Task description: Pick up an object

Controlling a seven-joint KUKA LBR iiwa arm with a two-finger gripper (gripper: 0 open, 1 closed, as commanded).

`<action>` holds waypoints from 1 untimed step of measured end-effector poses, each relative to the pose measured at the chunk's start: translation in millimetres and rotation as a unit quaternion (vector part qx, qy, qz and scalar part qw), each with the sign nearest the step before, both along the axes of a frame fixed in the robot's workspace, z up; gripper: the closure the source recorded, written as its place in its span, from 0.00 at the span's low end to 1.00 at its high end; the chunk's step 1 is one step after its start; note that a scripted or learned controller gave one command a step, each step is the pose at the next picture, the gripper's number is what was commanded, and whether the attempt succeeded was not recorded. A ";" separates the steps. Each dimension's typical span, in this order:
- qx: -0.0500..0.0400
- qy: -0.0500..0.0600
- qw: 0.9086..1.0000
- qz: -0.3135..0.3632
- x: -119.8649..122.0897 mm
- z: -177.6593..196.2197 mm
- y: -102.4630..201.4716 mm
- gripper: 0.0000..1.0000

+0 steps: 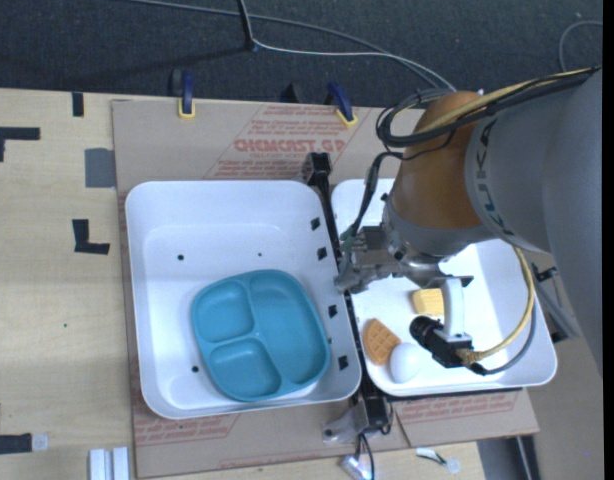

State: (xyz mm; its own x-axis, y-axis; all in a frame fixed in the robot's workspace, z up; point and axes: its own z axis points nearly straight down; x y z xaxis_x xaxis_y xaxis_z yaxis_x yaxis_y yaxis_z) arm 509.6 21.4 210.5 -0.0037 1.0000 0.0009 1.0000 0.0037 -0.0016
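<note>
My gripper [355, 271] hangs low over the left side of the right bin [532, 368], close to the wall between the two bins. Just below it lies an orange waffle-like piece [379, 340]. A white rounded object [406, 362] rests beside that piece near the bin's front edge. A yellow block [427, 299] lies to the right of the gripper, partly covered by the wrist. Nothing is visibly held.
The left bin [162, 228] holds a blue divided plate [259, 334] in its front half. The arm's grey and orange body [457, 183] covers most of the back of the right bin. Cardboard [277, 143] lies under both bins.
</note>
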 end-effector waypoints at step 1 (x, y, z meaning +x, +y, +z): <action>0.000 0.000 1.000 0.000 8.4 6.4 40.3 1.00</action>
State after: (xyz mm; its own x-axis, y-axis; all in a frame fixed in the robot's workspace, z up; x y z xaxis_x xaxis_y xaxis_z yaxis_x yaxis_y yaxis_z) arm 518.0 61.7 216.9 -0.0030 1.0000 0.0006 1.0000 0.0030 -0.0008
